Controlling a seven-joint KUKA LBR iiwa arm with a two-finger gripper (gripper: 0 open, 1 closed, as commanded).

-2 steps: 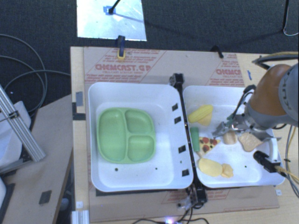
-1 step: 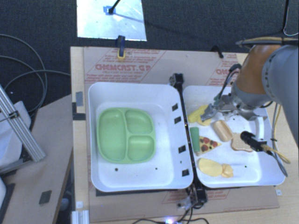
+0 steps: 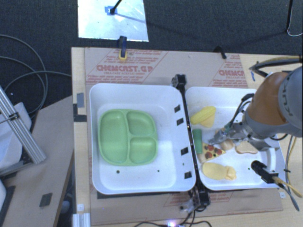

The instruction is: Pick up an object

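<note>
My gripper (image 3: 221,137) hangs low over the middle of the right bin (image 3: 236,94), at the end of the grey and orange arm (image 3: 272,103). It sits just above a small pizza-like piece (image 3: 213,150) with red spots and beside a tan piece (image 3: 246,148). A yellow corn-like item (image 3: 203,116) lies to its upper left. Against the bin's left wall lies a green stick-shaped item (image 3: 197,137). A pale yellow item (image 3: 218,171) rests near the front wall. I see nothing lifted off the bin floor.
The left bin (image 3: 137,91) holds a green divided plate (image 3: 128,136). A black divider (image 3: 187,136) with clips runs between the bins. Cables (image 3: 265,171) trail at the right bin's front right corner.
</note>
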